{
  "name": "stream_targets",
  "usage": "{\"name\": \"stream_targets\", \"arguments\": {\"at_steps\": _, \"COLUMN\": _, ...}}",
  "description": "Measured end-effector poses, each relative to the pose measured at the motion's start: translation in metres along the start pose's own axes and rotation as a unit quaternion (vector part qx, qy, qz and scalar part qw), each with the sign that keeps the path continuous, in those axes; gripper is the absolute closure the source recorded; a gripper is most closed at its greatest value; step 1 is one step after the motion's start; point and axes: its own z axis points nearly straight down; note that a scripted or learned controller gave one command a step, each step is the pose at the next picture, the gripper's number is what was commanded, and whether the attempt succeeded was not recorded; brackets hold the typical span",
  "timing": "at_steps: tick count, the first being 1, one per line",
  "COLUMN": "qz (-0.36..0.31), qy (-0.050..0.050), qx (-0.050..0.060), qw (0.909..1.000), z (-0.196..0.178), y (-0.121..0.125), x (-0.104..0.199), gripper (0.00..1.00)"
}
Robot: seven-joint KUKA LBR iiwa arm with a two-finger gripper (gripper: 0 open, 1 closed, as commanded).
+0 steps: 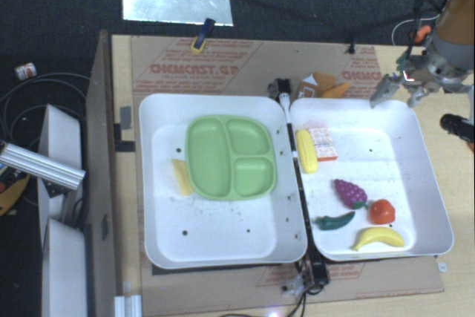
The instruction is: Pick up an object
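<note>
A dark carpeted floor surrounds the surface (245, 59), which is covered with printed cardboard and carries two shallow white bins side by side. The left bin (159, 234) holds a green divided plate (228, 158) with a pale yellow piece (182, 177) just beside it at its 9 o'clock. The right bin (427, 182) holds the likely targets: a corn cob (306, 151) along the wall at 9 o'clock, a small red-and-white packet (323, 144) touching it, purple grapes (349, 193) near the middle, a red tomato (381, 211) just beside them at 4 o'clock, a green pepper (335, 220) at 6 o'clock and a banana (379, 237) at 5 o'clock.

The end effector (404, 90) hangs at 1 o'clock over the right bin's far rim, its two fingers spread apart with nothing between them. No object has been reached yet.

The risks look plain. The grapes, tomato, pepper and banana sit close together, so a descent there could nudge a neighbour or close on two things at once. The corn lies against the bin wall, leaving little room for a finger on that side. Round, smooth toys such as the tomato may squirt out of a closing grip, and coming down this close to the rim could strike it.
</note>
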Motion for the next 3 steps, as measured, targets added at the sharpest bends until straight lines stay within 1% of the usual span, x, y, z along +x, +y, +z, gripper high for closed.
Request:
{"name": "stream_targets", "arguments": {"at_steps": 1, "qz": 0.001, "qy": 0.003, "qx": 0.007, "qw": 1.0, "z": 0.119, "y": -0.063, "x": 0.039, "gripper": 0.0}}
{"name": "stream_targets", "arguments": {"at_steps": 2, "qz": 0.001, "qy": 0.002, "qx": 0.004, "qw": 1.0, "z": 0.127, "y": -0.112, "x": 0.081, "gripper": 0.0}}
{"name": "stream_targets", "arguments": {"at_steps": 3, "qz": 0.001, "qy": 0.001, "qx": 0.002, "qw": 1.0, "z": 0.129, "y": -0.134, "x": 0.098, "gripper": 0.0}}
